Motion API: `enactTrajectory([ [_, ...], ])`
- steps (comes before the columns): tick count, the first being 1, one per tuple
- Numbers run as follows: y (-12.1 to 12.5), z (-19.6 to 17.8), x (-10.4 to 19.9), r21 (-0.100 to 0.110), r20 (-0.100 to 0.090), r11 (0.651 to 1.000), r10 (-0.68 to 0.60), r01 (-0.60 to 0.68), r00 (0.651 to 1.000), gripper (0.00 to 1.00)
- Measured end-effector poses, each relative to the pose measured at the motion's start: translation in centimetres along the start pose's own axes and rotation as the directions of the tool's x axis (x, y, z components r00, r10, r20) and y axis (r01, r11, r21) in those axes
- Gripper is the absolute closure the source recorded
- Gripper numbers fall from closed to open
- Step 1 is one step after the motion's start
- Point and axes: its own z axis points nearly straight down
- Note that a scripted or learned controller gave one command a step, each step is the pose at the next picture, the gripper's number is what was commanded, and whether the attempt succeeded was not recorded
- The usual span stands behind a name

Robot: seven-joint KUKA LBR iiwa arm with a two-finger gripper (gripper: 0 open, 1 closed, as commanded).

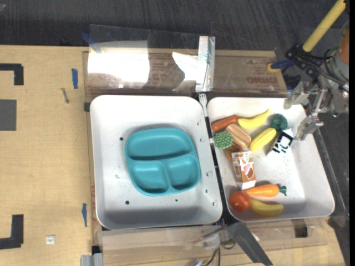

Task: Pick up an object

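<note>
Lying yellow and curved, banana (254, 121) touches hot dog (239, 134).

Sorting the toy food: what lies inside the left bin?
The left bin holds one teal divided tray, its three compartments bare. Whatever lies beneath the tray is covered.

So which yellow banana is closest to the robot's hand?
The banana at the far end of the right bin, beside the gripper. The other banana lies at the near end, by the tomato.
</note>
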Motion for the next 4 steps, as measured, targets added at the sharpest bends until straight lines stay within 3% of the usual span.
enactTrajectory([
  [1,4.1,14.4,3.6,-0.005,-0.011,0.998,-0.060,0.060,0.998,0.00],
  [2,7.7,17.6,3.6,-0.001,0.002,0.998,-0.062,0.062,0.998,0.00],
  [3,6.1,17.8,-5.0,-0.014,-0.036,0.974,-0.225,0.225,0.974,0.00],
  [4,4.3,17.9,-4.7,-0.020,-0.036,0.989,-0.148,0.147,0.988,0.00],
])
